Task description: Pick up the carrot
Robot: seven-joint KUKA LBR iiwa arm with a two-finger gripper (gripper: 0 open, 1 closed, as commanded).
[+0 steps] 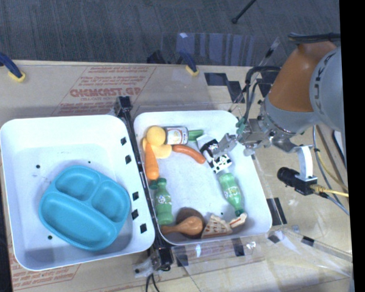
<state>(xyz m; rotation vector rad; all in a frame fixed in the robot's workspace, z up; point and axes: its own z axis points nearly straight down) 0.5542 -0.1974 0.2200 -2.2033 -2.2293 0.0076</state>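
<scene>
Camera view is giving us 2 white bins side by side on the worktop (297, 240), and we are judging that the task is at its approach step, with nothing lifted yet. We are seeing the gripper (222, 145) hanging over the upper right part of the right bin (258, 193), beneath the grey arm with its orange band; whether it is spread or pressed together we cannot tell from this slant, and we are seeing nothing pinched in it. We are taking the orange, tapering piece against the right bin's left wall as the carrot (152, 163); it is lying lengthwise along that wall, touching a yellow fruit (156, 137) at its upper end and sitting just above a green bottle (163, 201). A curved orange-red piece (189, 152), perhaps a pepper, is lying between the carrot and the gripper. So the carrot is sitting well to the gripper's left, across the bin. We are thinking the next move calls for travelling left over that curved piece, then lining up across the carrot's narrow width before descending, since the wall is leaving little room on 1 side. The left bin (13, 182) is holding a blue divided plate (82, 205).
</scene>
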